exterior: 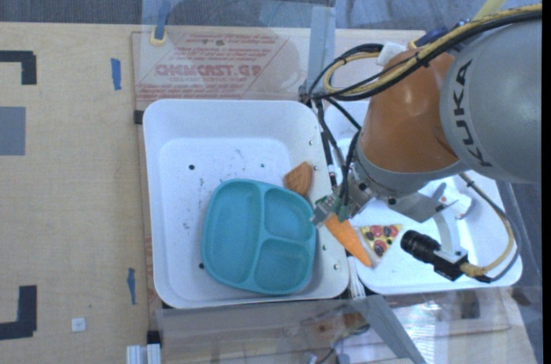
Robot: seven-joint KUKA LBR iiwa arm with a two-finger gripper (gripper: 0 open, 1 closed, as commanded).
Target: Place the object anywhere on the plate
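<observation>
A toy carrot point(351, 240), smooth orange with a green tip, lies tilted across the raised rims where the two white bins meet, its green end toward the left bin point(164, 182) and its pointed end toward the right bin point(504, 268). The gripper point(331, 207) sits at the carrot's green end, just below the grey arm's point(499, 95) orange band point(409, 126); whether its fingers are spread or closed on the carrot cannot be told from above. In the left bin, a shallow tray of glossy white plastic flecked with dark specks, rests the plate point(258, 237): teal, rounded-square, moulded into three compartments, one large on the left and two smaller on the right. Its right edge lies just beside the carrot's green tip. A tan, rounded lump point(299, 177) with a matte surface sits at the plate's far right corner, against the bin's right wall. In the right bin lies a wedge-shaped toy pizza slice point(379, 235) with red and yellow dots, just right of the carrot, beside a black cylindrical part point(430, 253) on the arm's rig. Black and yellow cables point(379, 65) loop over the arm. The bins stand on a pale wooden bench point(69, 182) marked with blue tape.
</observation>
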